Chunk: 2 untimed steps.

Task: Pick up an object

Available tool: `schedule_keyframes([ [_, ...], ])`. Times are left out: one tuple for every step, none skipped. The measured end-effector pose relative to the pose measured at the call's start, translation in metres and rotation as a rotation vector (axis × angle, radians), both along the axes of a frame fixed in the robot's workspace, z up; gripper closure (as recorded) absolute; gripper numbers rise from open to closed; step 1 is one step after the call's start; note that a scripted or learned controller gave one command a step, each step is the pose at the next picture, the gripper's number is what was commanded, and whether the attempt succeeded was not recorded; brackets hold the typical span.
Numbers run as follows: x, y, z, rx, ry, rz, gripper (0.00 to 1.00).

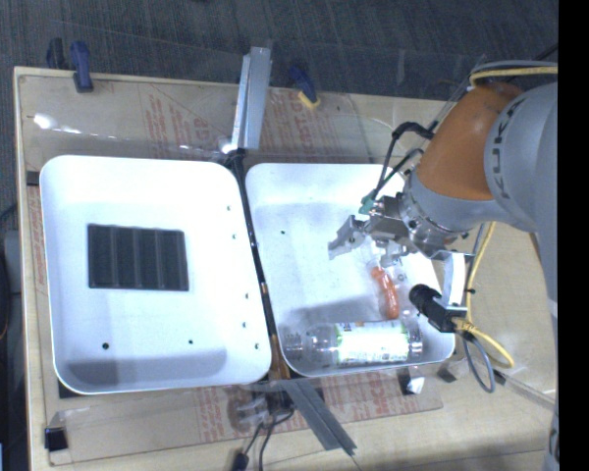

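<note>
The arm (491, 160) reaches in from the right over the right bin (275, 199); the gripper (373, 234) hangs above that bin's middle; whether it is released or clenched cannot be told, and nothing is seen between its tips.

Two candidate objects lie in the right bin, none in the left bin (69, 194), which carries only a dark ribbed panel (137, 257); count: two bins, one panel, two objects.

Object one is a clear plastic bottle (358, 343) with a green-and-white label, lying on its side along the near wall; it is judged light, stiff enough to hold but smooth and prone to roll; the grasp is best taken across the labelled mid-body, though the wall beside it crowds one finger.

Object two is a small orange item (385, 290), slender, lying just near of the gripper; its kind cannot be told; it is judged light and best pinched across its narrow width.
</note>
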State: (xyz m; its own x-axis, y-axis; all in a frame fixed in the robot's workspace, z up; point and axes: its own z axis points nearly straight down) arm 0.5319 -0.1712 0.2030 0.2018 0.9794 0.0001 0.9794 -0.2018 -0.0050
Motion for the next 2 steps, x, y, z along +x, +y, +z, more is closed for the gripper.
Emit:
schedule_keyframes([
  [0.012,-0.032,-0.005,-0.001,-0.004,0.059,0.0],
  [0.01,-0.034,0.011,-0.002,-0.005,0.203,0.0],
])
